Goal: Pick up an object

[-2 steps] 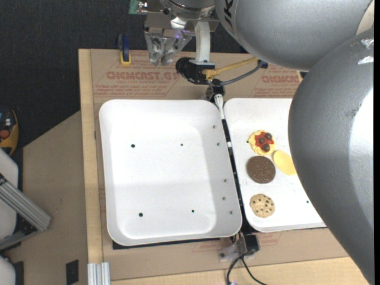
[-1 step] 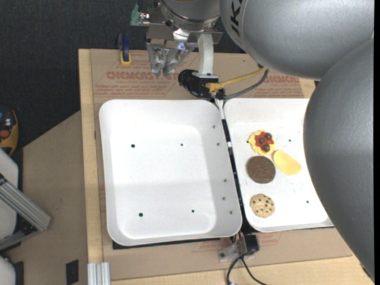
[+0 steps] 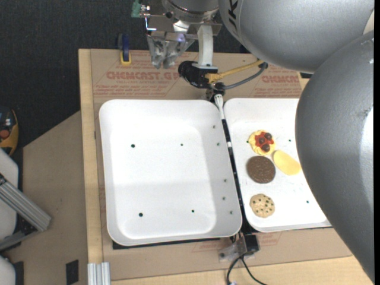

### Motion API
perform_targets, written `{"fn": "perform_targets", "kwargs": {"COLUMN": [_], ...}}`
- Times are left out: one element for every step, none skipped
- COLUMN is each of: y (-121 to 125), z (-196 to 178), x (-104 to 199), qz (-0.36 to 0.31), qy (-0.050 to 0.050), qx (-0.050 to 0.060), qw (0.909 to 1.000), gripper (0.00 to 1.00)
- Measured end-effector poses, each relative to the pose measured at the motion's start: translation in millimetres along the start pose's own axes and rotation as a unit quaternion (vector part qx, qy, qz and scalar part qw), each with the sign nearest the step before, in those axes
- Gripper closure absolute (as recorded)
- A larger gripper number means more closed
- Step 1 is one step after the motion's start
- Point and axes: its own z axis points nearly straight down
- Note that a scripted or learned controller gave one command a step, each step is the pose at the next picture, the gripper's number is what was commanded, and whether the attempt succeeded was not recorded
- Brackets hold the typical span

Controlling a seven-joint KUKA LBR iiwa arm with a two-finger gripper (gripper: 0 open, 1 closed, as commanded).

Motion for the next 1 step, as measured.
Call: {"fn": "perform_targets", "kwargs": {"y": [-10.7], "z": [-11.9], "x": [3.7], "qz": [-0.001], "qy": [0.001], "qx": [0.0], "qw": [1.0], "gripper": [1.0]}}
